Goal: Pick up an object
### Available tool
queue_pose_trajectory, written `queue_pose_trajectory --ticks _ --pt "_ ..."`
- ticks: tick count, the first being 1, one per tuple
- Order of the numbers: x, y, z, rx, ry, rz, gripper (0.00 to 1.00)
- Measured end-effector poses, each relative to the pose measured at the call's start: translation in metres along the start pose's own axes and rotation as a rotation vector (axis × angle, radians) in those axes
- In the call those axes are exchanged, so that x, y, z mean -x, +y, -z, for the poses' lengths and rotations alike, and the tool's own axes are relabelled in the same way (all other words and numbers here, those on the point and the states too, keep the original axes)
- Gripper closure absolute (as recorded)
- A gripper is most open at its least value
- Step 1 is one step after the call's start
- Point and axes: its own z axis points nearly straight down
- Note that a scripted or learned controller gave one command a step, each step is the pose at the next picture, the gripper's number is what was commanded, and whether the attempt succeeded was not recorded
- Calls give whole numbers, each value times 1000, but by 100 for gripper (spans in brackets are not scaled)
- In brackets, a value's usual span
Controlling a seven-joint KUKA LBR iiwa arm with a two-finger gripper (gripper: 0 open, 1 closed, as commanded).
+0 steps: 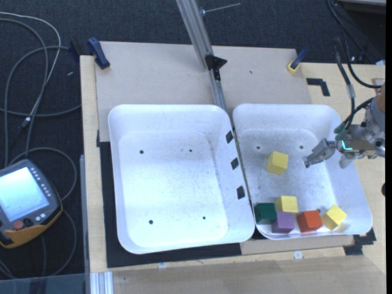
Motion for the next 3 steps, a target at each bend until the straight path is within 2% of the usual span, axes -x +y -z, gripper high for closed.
queue_pose_trajectory --ticks 1,2,3 --pt "-19 46 -114 -10 3 1 0" --pt "-30 81 -183 -9 2 1 0" --pt "-29 82 -168 -3 2 0 100"
